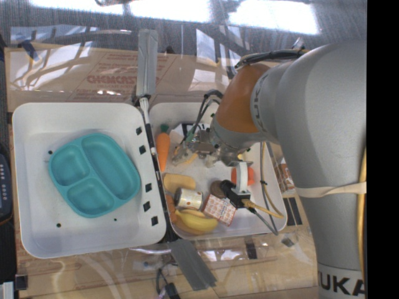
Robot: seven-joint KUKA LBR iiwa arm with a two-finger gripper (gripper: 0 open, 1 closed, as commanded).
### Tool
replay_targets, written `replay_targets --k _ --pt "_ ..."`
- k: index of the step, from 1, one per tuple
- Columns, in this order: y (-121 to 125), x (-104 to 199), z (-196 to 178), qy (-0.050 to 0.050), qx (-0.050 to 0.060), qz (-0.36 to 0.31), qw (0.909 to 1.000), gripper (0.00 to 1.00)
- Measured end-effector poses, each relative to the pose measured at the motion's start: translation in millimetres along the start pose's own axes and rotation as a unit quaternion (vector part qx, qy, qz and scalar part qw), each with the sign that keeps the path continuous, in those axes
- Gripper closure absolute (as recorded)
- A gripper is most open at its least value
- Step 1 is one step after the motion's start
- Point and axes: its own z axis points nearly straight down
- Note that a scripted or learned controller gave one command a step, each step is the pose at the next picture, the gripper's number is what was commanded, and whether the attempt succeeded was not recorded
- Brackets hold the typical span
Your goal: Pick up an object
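The arm's gripper [201, 143] is low in the right bin [272, 224] over the clutter of carrot [163, 151], bananas [194, 222] and small carton [219, 208]; nothing looks lifted yet, so the pick remains undone

Bright glare up top — soft focus.

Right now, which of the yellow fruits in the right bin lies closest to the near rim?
The banana, curved along the near wall of the right bin, beside the patterned carton. The other yellow piece lies farther in, below the carrot.
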Motion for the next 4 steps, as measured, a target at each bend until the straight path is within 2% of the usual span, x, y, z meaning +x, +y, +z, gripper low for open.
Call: replay_targets --k 1,2,3,4 --pt "0.7 0.7 -10.4 0.0 0.0 -0.002 1.0 1.0" --pt "0.6 0.7 -10.2 0.0 0.0 -0.002 1.0 0.0" --pt "56.3 -9.6 -1.5 0.0 -0.001 -0.007 1.0 0.0" --pt "56.6 -7.9 -11.8 0.0 -0.001 -0.011 0.9999 1.0"
